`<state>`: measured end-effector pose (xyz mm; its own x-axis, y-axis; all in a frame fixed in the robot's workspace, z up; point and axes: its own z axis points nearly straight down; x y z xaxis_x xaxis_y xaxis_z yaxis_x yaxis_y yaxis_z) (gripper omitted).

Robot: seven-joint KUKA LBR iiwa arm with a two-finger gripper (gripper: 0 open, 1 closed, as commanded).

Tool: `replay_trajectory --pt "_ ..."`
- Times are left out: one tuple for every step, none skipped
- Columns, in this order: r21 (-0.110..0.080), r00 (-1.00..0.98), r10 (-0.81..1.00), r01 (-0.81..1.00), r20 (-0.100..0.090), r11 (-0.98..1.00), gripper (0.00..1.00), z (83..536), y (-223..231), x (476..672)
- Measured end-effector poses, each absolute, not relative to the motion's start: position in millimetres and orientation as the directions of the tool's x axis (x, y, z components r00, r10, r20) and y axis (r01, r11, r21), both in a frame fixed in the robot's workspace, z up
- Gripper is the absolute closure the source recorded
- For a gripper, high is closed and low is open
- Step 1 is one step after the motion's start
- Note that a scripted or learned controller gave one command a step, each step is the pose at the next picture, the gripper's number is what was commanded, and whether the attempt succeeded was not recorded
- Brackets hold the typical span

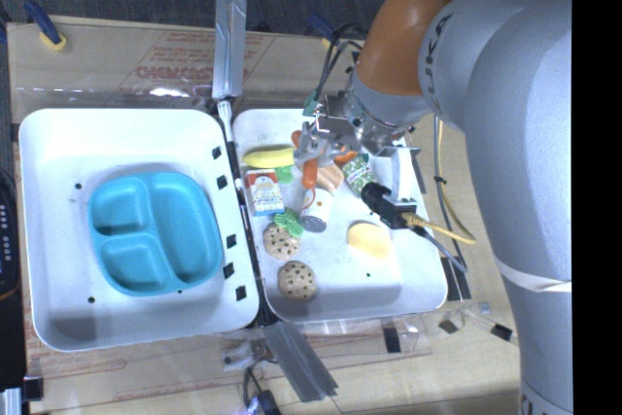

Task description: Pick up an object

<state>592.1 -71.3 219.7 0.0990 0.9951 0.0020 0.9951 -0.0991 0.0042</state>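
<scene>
The claw [313,149], its state impossible to tell, hangs low over the far part of the right bin [374,282], just above an orange sausage-shaped toy [309,174] beside a yellow banana [267,155], with a chocolate-chip cookie [284,239] nearer and a blue divided plate [155,230] in the left bin [58,160].

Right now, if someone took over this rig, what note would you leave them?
Hand: down over the back of the right bin, in among the toys. Whether it grips anything cannot be told from this view.
Things: the banana, carton and orange piece lie close to the hand. The cookies and the pale yellow piece sit nearer the front. The left bin holds a blue divided plate.
Done: the reach into the right bin.
Left: no toy appears raised off the bin, so a secure grip and a lift remain.
</scene>
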Motion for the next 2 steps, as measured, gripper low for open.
replay_trajectory --pt "0.004 -0.005 1.000 1.000 0.001 0.005 1.00 301 -25 576.3" --pt "-0.006 0.068 0.998 0.998 -0.001 -0.068 1.00 255 -51 540.2"
